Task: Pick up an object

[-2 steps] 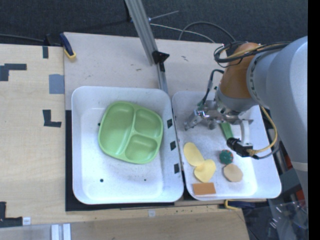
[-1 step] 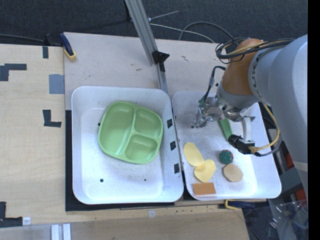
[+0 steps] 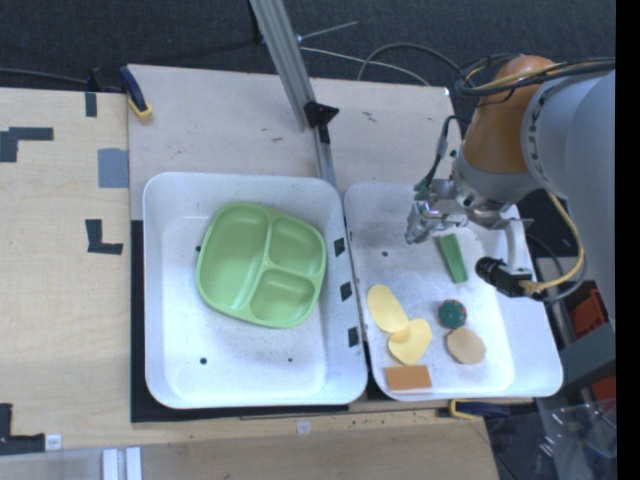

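The hand point(image 3: 428, 220) hung over the upper part of the right white bin point(image 3: 530, 358); whether it was clenched or released could not be told. Just beside it lay a green stick-shaped object point(image 3: 452, 258). Below lay two yellow pieces point(image 3: 397, 323), a dark green ball point(image 3: 452, 314), a tan disc point(image 3: 465, 347) and an orange block point(image 3: 407, 377). A green divided plastic plate point(image 3: 262, 264) sat in the left white bin point(image 3: 165, 368).

Right bin, loose items:
- green stick point(image 3: 452, 257), lies flat, long axis runs near-far, far end just beside gripper
- 2 yellow pcs point(image 3: 386, 307) point(image 3: 411, 343), touching, flat
- dk green ball point(image 3: 453, 314)
- tan round pc point(image 3: 465, 347)
- orange block point(image 3: 407, 377), near rim

Left bin: green divided plate point(image 3: 262, 264), 3 compartments, upright.
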`<state>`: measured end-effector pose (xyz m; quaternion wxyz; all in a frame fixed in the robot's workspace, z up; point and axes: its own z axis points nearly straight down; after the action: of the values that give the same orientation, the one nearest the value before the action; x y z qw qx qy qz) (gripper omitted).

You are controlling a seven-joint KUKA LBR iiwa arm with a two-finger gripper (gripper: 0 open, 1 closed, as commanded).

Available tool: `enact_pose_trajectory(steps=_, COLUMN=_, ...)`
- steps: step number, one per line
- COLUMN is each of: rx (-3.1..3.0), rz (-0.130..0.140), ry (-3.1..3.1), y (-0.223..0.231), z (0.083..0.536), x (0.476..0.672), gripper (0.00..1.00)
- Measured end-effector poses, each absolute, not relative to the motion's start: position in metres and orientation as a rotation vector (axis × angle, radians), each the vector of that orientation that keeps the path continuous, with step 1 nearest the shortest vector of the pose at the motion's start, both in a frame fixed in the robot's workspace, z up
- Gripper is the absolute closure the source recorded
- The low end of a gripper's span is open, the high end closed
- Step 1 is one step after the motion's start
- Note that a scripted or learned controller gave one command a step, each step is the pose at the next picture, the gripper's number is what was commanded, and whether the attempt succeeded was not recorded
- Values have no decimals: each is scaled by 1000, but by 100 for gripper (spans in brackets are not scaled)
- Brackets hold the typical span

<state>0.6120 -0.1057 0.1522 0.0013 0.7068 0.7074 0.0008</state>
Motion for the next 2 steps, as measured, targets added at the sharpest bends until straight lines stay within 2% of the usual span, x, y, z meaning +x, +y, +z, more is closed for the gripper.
enact_pose_trajectory(steps=1, rx=2217, rz=4, ry=2222, y=-98, z=200, x=607, gripper=100)
enact_pose_trajectory(steps=2, rx=2218, rz=2, ry=2223, y=-98, z=229, x=608, gripper=100)
